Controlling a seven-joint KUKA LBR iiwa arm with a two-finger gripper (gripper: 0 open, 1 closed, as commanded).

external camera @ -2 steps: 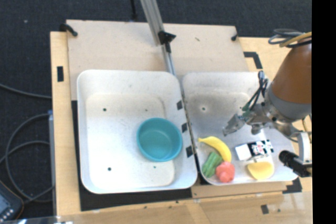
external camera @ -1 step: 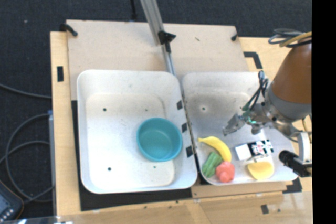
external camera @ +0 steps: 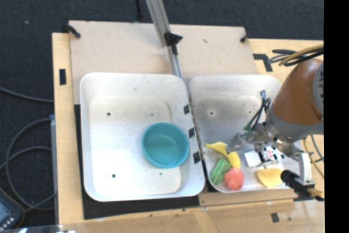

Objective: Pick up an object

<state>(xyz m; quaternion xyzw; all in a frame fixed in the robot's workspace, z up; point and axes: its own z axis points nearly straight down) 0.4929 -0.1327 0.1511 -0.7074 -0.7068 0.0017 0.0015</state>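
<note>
Yellow banana [external camera: 224, 151], green pepper [external camera: 219, 170] and red fruit [external camera: 234, 178] crowd the right bin's [external camera: 218, 95] near edge, so the gripper [external camera: 246, 139] hangs just beside them, its grasp impossible to tell.

1. My view is evenly and brightly lit from above.
2. My white bins [external camera: 136, 84] look washed out, nearly glaring.
3. Shadows stay soft and short.
4. Fine detail is slightly blurred throughout.

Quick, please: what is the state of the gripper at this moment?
Gripper: low in the right bin, beside the yellow banana; open or shut cannot be told.
</note>
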